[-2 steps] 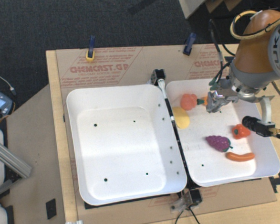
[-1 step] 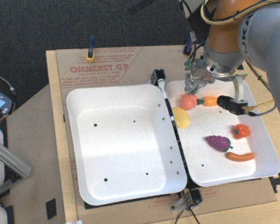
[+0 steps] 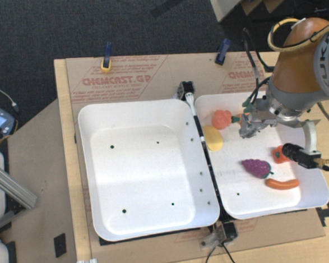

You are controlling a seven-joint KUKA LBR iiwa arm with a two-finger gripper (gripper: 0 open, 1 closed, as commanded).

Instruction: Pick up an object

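Step in hand: approach. The arm (image 3: 300, 62) reaches in from the table's right edge and hangs over the right bin (image 3: 310, 199); nothing is lifted yet.
Jaws: the jaws (image 3: 250, 129) sit low over the rear part of the right bin. Whether they are spread or pressed together, I cannot tell; the wrist body hides them from above.
Nearest candidate: an orange-red round fruit (image 3: 221, 119), just beside the jaws on their left, near the bin's rear edge.
Other candidates: a yellow lemon-like piece (image 3: 213, 137) against the wall shared by the two bins; a purple grape bunch (image 3: 256, 167) near the bin's middle; an orange carrot-like piece (image 3: 282, 184) toward the front; a small red-orange piece (image 3: 279, 154) partly behind a black part of the arm's fittings.
Next move calls for: probably a short shift left and a straight descent onto the round fruit, jaws spread wide enough to straddle it.
In the way: the yellow piece lies close to the round fruit, so a finger could nudge it; the dividing wall leaves little room on that side.
Left bin (image 3: 138, 163): holds no objects, with only small dark dots on its floor.
Surroundings: cardboard sheet (image 3: 149, 73) under both bins, clamped at the table's rear edge.
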